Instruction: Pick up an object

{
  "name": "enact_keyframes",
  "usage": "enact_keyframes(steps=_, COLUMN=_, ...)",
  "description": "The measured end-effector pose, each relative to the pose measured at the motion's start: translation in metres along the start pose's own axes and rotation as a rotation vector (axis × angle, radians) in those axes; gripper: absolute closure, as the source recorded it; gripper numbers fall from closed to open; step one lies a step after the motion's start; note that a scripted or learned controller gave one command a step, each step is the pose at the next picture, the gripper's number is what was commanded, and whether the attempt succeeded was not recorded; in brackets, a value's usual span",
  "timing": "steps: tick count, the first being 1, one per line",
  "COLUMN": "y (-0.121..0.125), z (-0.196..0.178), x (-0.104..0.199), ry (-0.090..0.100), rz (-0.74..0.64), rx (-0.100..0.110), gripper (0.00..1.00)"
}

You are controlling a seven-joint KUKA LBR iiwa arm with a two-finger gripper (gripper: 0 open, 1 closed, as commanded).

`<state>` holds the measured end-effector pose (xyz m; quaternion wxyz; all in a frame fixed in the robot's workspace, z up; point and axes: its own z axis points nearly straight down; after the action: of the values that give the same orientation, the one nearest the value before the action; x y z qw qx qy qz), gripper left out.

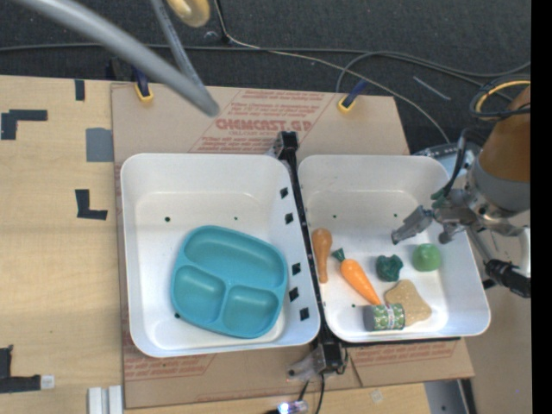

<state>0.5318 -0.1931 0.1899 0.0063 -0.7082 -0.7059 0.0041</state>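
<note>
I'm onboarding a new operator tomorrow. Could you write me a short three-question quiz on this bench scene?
1. True or false: the turquoise three-compartment plastic tray lies in the left white bin.
2. Multiple choice: which item lies nearest the two-finger gripper? A) the small round light-green toy B) the orange toy carrot with green top C) the small green-labelled can
3. Fill in: the tan bread-shaped piece lies in the ___ white bin.

Key: 1 true; 2 A; 3 right.
</note>
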Motion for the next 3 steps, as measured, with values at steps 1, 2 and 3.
enact_keyframes(steps=1, y=0.003, z=-0.007, x=0.000, ry=-0.003, rz=-0.004, rx=-0.013, gripper=0.00)
enact_keyframes(steps=2, y=0.012, z=0.049, x=0.005, ry=-0.002, rz=-0.006, rx=-0.009, gripper=0.00)
enact_keyframes(steps=3, y=0.014, z=0.102, x=0.008, ry=0.000, rz=-0.008, rx=-0.015, gripper=0.00)
